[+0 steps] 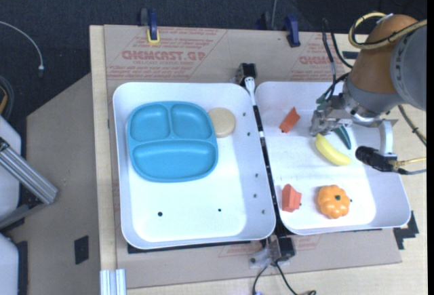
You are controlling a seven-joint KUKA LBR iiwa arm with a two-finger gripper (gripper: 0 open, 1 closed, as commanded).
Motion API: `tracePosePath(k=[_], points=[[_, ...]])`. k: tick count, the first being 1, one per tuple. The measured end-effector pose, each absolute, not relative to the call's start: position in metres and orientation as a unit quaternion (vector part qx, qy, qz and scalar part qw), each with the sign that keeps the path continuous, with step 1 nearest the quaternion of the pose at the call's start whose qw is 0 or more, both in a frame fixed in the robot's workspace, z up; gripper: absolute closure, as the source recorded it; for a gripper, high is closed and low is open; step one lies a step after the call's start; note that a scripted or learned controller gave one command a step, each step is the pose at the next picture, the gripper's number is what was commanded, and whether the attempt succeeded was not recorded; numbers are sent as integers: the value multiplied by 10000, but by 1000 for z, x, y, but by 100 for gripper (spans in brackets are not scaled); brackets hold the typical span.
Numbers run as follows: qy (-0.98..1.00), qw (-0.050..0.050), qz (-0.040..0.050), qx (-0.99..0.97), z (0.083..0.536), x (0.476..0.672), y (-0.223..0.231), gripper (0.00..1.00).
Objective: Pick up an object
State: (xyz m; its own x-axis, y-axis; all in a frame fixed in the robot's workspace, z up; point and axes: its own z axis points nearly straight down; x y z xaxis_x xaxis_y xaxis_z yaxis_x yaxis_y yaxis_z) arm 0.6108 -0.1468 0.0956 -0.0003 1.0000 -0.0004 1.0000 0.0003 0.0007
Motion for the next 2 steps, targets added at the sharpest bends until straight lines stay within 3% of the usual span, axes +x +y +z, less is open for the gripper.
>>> tracePosePath(k=[2], points=[[7071,35,16,7071,207,612,-151,100]])
